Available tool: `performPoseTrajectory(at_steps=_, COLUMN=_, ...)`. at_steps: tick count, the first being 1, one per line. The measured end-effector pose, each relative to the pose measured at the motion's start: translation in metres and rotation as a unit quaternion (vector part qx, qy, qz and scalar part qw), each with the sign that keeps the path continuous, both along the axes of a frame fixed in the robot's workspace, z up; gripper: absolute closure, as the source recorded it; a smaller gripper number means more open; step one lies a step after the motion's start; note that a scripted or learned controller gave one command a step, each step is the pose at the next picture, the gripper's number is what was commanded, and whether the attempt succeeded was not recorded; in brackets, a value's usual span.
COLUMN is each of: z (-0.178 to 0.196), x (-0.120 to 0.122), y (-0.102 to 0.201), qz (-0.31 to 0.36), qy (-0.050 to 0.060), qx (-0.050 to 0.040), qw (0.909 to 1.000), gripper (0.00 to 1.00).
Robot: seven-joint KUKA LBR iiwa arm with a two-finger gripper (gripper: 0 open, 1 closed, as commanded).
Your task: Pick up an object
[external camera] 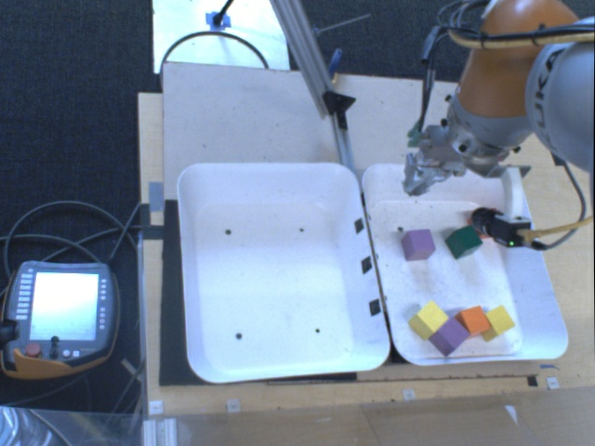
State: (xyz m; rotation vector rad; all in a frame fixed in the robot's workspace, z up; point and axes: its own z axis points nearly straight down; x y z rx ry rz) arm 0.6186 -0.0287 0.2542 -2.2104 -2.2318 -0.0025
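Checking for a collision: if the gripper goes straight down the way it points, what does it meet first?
Probably bare floor of the right bin; the gripper hangs above and behind the purple block. Depth is unclear.

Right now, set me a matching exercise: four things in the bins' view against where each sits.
Things:
1. green block
2. orange block
3. gripper
4. pendant

Places:
A. off the bench, at the view's left
B. above the right bin's far edge
C. in the near cluster, between a purple block and a yellow one
D. beside the lone purple block, mid right bin

Pairs: 1-D, 2-C, 3-B, 4-A
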Motion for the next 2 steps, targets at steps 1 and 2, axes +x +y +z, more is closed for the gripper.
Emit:
performPoseTrajectory(at_steps=1, z=-0.014, x=0.0, y=0.049, qz=0.0, qy=0.0, qx=0.0001, qw=1.0, gripper=1.0)
performPoseTrajectory(at_steps=2, z=-0.006, x=-0.003, y=0.103, qz=0.001, qy=-0.001, qx=0.0006, qw=1.0, gripper=1.0)
